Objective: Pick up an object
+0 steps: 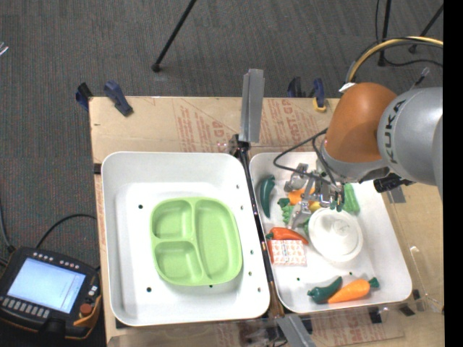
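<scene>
- teach pendant (49,292) on the floor, far left of the jaws and lower in frame, screen lit
- table (166,121) is a brown board, blue clamps (116,96) on its far edge, well left of the jaws
- left bin (123,172), white, well left of the jaws; holds a green divided plate (195,239) with three compartments, lying flat, tilted a bit in the bin
- grey upright post (252,107) at the seam between the bins, up and left of the jaws
- right bin (387,230), white, jaws hang over its upper middle part
- dark green pepper (266,191), just left of the jaws, near the bin's left wall
- small green toy pieces (289,210) just below-left of the jaws, too small to name exactly
- orange carrot (286,233) below-left of the jaws, tip pointing right toward the bowl
- red-and-white packet (287,252) below the carrot, touching or nearly touching it, lower left of the jaws
- jaws (312,194) low over the clutter, wrist hardware covers them; cannot tell if open or closed, nothing seen gripped
- orange bit (295,194) right beside the jaws on the left, partly hidden
- white round bowl (336,235) directly below-right of the jaws, near, upright
- green vegetable (351,198) just right of the jaws, partly under the arm
- second dark green pepper (325,290) and second carrot (354,290) side by side, touching, near the bin's front wall, well below the jaws
- arm (405,132) grey with orange band, comes in from upper right of the jaws
</scene>
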Robot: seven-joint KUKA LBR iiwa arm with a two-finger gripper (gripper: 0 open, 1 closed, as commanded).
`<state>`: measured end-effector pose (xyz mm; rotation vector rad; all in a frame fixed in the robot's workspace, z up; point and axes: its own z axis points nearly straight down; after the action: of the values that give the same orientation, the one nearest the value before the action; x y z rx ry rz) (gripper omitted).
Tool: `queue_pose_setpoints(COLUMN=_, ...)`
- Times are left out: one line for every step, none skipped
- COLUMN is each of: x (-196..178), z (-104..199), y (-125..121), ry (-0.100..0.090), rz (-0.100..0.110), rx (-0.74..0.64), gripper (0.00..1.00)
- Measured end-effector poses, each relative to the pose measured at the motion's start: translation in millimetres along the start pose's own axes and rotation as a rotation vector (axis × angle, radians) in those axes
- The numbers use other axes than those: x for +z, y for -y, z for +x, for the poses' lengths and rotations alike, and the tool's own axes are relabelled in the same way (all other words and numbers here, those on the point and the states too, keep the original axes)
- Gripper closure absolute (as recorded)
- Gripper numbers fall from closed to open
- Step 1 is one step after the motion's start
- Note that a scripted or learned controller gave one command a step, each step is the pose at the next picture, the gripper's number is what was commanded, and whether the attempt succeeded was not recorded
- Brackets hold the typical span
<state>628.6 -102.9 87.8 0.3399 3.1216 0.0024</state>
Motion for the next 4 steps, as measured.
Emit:
queue_pose_setpoints(x=-11, z=-1, y=-2, ry=0.004, rz=-0.001, rx=-0.006, gripper=1.00)
queue_pose_setpoints(x=-11, z=-1, y=-2, ry=0.003, rz=-0.001, rx=-0.007, gripper=0.00)
queue_pose_setpoints(x=0, z=13, y=2, ry=-0.002, rz=0.001, rx=-0.031, gripper=0.00)
queue_pose_setpoints(x=1, z=99, y=13, ry=-0.004, rz=0.001, rx=0.104, gripper=0.00)
